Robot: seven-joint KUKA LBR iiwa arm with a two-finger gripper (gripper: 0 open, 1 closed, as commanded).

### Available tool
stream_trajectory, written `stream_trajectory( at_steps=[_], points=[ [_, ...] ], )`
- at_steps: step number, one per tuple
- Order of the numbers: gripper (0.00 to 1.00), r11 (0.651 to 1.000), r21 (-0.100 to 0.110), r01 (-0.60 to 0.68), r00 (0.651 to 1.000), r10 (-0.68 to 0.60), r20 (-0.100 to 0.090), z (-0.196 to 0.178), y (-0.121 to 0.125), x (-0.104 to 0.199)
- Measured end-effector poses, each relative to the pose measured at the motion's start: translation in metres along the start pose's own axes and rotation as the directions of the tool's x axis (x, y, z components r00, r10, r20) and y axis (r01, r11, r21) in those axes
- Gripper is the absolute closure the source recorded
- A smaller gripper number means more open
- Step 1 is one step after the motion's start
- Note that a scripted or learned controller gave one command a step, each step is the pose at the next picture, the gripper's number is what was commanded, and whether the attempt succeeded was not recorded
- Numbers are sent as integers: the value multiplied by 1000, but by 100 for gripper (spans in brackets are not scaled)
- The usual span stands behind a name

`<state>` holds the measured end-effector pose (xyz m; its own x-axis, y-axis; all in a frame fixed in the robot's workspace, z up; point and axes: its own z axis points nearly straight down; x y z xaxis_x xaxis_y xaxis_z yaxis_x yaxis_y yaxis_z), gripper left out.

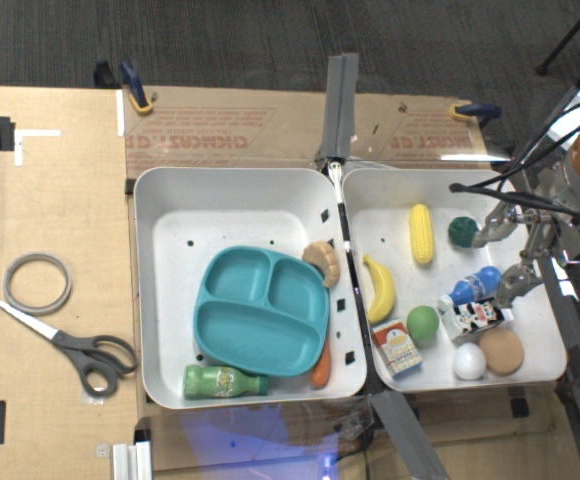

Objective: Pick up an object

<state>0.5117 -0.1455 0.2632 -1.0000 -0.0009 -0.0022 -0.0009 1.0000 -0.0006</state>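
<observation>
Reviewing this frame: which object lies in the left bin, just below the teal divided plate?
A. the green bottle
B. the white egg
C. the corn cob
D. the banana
A: the green bottle lies on its side along the near edge of the left bin, just below the teal divided plate; the corn cob, banana and white egg all sit in the right bin.

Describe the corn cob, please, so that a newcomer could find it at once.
Start at the right bin, the one the arm reaches over. Near its back wall lies the corn cob, upright in the view. Unlike the curved, smooth banana beside it, it is straight and knobbly.
</observation>
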Motion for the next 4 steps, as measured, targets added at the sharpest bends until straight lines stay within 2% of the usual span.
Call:
stream_trajectory(
  at_steps=[1,2,3,4],
  points=[
    [0,999,0,-52,999,52,-1,105,12,-39],
    [0,997,0,-72,997,72,1,171,25,-79],
    [0,1000,0,-9,1000,9,1,170,-11,-122],
    [100,1000,2,-5,1000,5,8,159,-11,-124]
  ],
)
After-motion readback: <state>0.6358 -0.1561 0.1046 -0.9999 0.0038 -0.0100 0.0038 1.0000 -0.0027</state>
